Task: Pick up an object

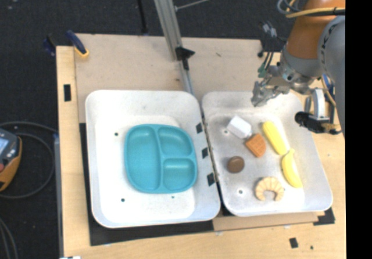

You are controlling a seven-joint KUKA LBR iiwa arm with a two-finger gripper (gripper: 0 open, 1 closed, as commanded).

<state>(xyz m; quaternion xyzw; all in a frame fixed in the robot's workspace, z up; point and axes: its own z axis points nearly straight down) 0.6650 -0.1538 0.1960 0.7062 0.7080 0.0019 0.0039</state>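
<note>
Two white bins side by side on a tan bench [128, 60]. Left bin [104, 107] holds one teal divided plate [160, 158], three compartments, lying flat near the bin's middle. Right bin [314, 194] holds six items: one white block [238, 126] near the upper middle; one orange wedge [255, 146] just below and right of it, about touching; one brown round piece [235, 164] below the wedge, apart from it; one croissant [269, 188] near the front edge; two yellow banana-like pieces, the upper banana [274, 137] slanted just right of the wedge, and the lower banana [290, 169] below it, ends nearly meeting.

One arm [311, 31] enters from the right, grey with an orange section. Its gripper [263, 94] hangs over the back rim of the right bin, above and to the right of the white block, apart from every item. Nothing between the fingers that I can see; open or closed, cannot tell, too small and dark.

One silver metal rail [165, 14] runs from the top down toward the gap between the bins. One blue-and-yellow clamp [75, 43] at the bench's back left corner. Dark cables on the floor at left.
</note>
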